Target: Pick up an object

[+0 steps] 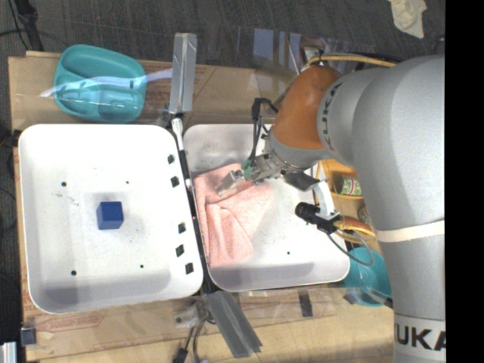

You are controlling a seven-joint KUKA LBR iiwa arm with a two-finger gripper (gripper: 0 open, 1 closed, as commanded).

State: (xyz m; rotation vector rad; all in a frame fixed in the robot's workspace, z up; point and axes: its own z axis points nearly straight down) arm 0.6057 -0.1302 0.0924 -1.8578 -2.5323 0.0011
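Note:
A pink cloth lies crumpled along the left side of the right bin. In the middle of the left bin sits a small blue cube. My gripper is low in the right bin, over the cloth's upper edge, and seems to touch it. The grey arm with its orange band reaches in from the right and hides the bin's far right corner.
A teal plastic container rests beyond the left bin. Black clips line the ridge between the bins. Yellow items and a teal object sit right of the right bin. A crumpled rag lies on the floor.

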